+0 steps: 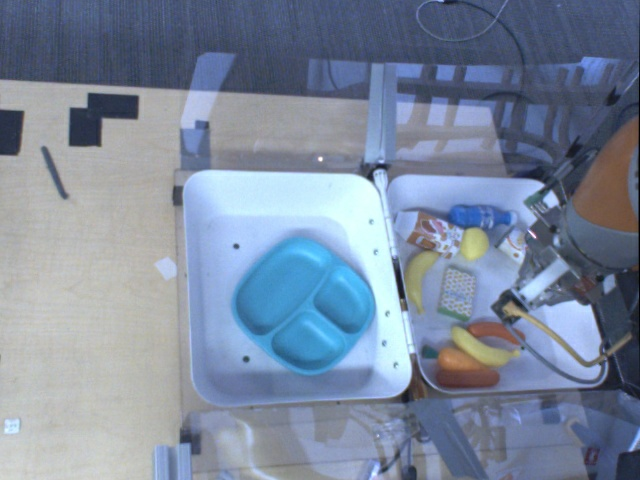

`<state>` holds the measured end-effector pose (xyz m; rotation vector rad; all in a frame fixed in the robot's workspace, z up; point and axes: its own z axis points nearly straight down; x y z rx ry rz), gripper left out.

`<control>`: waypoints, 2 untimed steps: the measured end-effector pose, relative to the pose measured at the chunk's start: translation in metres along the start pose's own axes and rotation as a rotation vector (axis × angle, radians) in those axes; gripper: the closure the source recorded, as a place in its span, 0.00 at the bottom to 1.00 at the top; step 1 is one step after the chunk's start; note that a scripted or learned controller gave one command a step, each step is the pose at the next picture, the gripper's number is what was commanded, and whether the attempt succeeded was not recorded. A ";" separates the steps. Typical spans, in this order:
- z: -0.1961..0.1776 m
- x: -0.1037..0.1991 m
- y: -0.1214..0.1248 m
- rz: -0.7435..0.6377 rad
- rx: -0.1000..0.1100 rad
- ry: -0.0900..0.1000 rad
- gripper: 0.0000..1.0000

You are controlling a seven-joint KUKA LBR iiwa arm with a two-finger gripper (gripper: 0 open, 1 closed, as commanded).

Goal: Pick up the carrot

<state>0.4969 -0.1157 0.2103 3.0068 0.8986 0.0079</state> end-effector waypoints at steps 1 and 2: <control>0.000 0.000 0.000 0.000 0.000 0.000 0.00; 0.106 0.008 0.025 0.093 -0.011 0.011 0.00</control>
